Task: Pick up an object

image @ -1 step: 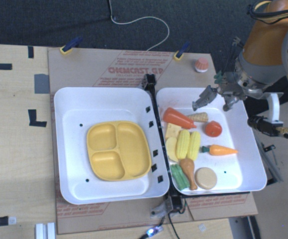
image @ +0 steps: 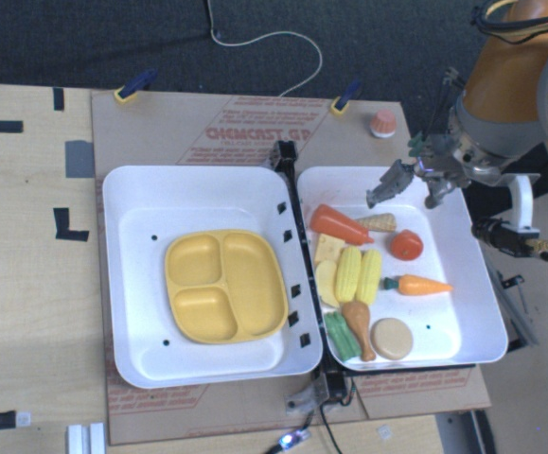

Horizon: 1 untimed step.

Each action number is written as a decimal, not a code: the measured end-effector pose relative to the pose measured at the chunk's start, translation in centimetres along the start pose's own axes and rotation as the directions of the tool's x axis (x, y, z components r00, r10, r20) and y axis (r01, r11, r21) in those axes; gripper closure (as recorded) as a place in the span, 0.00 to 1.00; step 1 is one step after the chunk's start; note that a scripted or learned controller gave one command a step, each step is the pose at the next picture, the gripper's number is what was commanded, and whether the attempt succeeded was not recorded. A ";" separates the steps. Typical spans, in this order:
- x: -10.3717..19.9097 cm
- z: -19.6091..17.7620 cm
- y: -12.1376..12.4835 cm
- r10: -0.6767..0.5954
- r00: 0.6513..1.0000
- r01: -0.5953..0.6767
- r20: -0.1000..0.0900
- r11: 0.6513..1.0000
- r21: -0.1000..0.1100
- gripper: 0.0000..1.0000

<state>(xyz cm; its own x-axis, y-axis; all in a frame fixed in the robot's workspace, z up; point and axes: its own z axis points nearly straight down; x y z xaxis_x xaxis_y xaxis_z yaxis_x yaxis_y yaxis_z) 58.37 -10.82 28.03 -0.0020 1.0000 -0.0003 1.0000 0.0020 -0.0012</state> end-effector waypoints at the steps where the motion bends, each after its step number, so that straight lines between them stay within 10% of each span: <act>1: 0.2 6.5 -0.3 0.000 1.000 0.000 -0.001 1.000 0.006 0.00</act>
<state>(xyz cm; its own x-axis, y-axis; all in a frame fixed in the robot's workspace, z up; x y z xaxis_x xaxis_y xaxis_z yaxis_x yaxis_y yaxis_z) 58.04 -10.67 21.56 -0.0019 1.0000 0.0004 1.0000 0.0019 -0.0076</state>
